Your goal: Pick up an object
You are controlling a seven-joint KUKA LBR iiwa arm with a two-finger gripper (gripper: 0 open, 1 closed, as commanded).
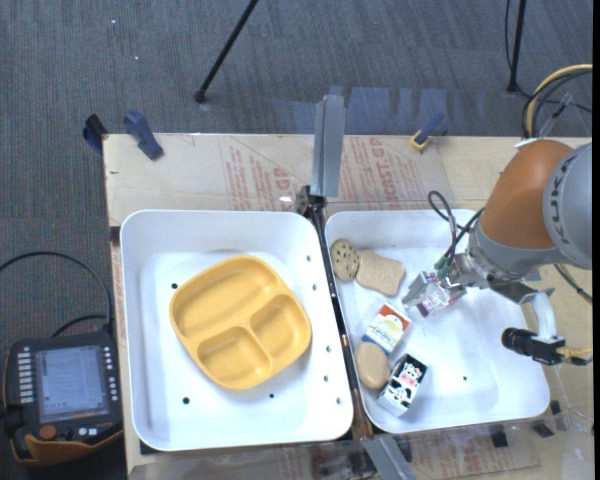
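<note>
- Your claw (427, 295) hangs low in the right white bin (500, 368); whether it holds anything you cannot tell.
- Candidates just beside it: small orange-and-white carton (386, 327), tan bread slice (380, 272), chocolate-chip cookie (344, 260).
- Judgement: nothing lifted yet; grasp and raise remain.

Both bins (140, 268) are white. The divided tray (240, 320) is plain yellow. The cookie (344, 260) is tan with dark chips, the toast (381, 273) pale brown. One carton (386, 328) is white, orange and blue; the other (404, 382) is cow-patterned black and white. The arm (525, 208) is grey and orange.
</note>
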